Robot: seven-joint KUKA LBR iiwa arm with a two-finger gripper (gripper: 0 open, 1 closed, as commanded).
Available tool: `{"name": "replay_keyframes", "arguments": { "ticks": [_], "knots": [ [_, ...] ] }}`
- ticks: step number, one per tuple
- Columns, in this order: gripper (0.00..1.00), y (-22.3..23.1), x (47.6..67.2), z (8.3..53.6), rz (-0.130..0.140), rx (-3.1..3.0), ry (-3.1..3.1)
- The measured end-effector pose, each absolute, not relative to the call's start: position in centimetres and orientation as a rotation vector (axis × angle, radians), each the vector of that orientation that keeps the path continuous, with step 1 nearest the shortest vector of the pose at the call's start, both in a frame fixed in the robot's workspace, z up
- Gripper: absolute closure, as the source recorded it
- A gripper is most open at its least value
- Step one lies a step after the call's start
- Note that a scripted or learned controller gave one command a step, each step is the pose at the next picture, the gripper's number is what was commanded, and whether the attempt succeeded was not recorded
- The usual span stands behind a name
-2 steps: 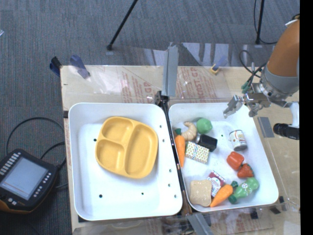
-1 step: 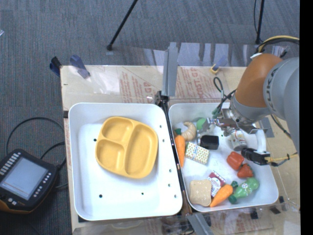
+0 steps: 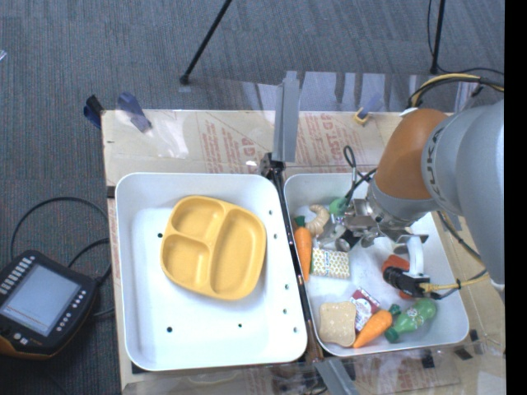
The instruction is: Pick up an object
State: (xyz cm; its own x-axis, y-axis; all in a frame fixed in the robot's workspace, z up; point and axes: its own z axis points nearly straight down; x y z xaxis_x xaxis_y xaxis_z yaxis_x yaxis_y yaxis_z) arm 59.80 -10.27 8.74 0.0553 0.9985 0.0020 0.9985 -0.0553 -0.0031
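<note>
Carrot (image 3: 303, 252) – right bin (image 3: 458, 303), against its left wall, long axis running near-far. Gripper (image 3: 350, 230) sits just right of it, low among the clutter – fingers' state: cannot tell. Plate (image 3: 214, 247) in left bin.

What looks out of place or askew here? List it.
Nothing looks spilled or broken. The yellow plate lies alone and slightly turned in the left bin. The right bin holds a loose jumble: two carrots, a cracker, bread, with the tool low among them.
</note>
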Motion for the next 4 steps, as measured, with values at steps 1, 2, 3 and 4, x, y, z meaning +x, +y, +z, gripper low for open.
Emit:
{"name": "replay_keyframes", "arguments": {
  "ticks": [1, 2, 3, 4],
  "knots": [
    [1.00, -10.5, 59.7, 9.6, 0.003, -2.284, -2.147],
    [1.00, -4.8, 61.3, 19.0, -0.005, -2.488, -1.920],
    [1.00, 2.2, 59.4, 19.4, 0.004, -2.383, -2.041],
    [1.00, 7.0, 61.4, 20.8, 0.003, -2.376, -2.052]
  ]
}}
